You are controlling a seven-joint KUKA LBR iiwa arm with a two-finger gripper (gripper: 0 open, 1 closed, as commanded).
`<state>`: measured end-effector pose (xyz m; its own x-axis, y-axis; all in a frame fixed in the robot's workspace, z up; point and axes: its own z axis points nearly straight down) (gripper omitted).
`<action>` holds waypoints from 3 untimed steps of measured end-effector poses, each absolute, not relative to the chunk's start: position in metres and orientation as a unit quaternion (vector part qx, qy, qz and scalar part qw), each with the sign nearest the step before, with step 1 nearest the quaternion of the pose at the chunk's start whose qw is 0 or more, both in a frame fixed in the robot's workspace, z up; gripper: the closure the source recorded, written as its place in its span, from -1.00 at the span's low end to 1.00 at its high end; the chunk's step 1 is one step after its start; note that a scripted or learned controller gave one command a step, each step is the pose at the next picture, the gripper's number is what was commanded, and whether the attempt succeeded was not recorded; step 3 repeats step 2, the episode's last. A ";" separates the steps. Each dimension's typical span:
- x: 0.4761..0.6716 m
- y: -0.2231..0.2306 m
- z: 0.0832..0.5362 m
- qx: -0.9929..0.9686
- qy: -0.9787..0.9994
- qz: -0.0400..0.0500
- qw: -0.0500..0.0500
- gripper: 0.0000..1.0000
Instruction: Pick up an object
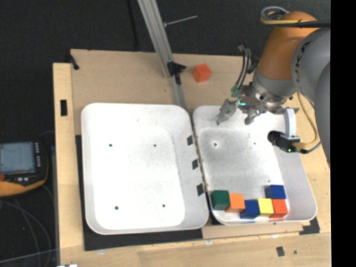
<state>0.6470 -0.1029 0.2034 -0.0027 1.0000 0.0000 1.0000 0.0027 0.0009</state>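
My single fixed cam: overhead, slanted down, mid-range; left bin (136,166) and right bin (250,160) both framed; arm (289,49) enters right.

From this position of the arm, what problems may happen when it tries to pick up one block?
1. The blocks sit packed together against the right bin's near wall, so the open end effector may find no room around one block.
2. The end effector hangs over the bin's far edge, away from the blocks.
3. The orange cube lies outside both bins on the bench.
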 end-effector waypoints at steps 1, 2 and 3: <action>0.604 -0.122 0.096 0.708 0.706 0.000 0.001 -1.00; 0.629 -0.103 0.097 0.706 0.708 0.001 0.001 -1.00; 0.629 -0.103 0.097 0.706 0.708 0.001 0.001 -1.00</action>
